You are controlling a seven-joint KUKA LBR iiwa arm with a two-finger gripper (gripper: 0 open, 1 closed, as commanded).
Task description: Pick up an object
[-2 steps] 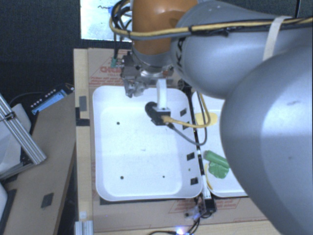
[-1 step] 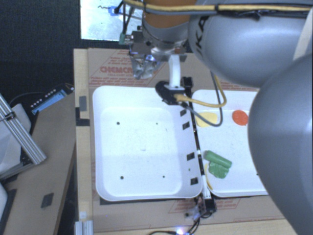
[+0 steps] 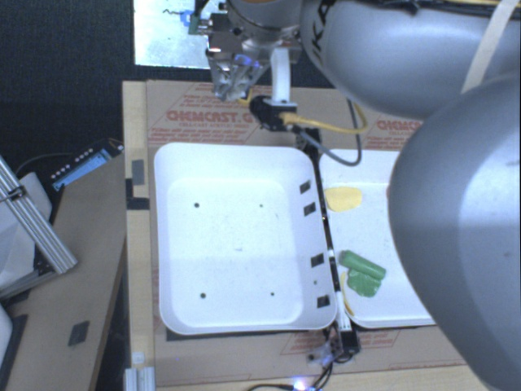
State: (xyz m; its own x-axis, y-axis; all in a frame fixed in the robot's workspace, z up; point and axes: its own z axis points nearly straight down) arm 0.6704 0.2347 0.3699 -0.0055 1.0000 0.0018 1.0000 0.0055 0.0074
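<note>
Red "CHEMCAST" lettering (image 3: pixel 202 117) marks the cardboard (image 3: pixel 179 112) behind the white bins (image 3: pixel 175 243).

One camera sits fixed above the bench (image 3: pixel 138 218), looking down at a slant on both bins, close enough that the arm (image 3: pixel 423 55) looms large from the right.

Two white bins (image 3: pixel 175 243) side by side on a cardboard-covered bench (image 3: pixel 203 116).

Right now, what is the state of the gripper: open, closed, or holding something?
Gripper: cannot be told. It is raised above the far edge of the left bin, and nothing is seen in it.
</note>
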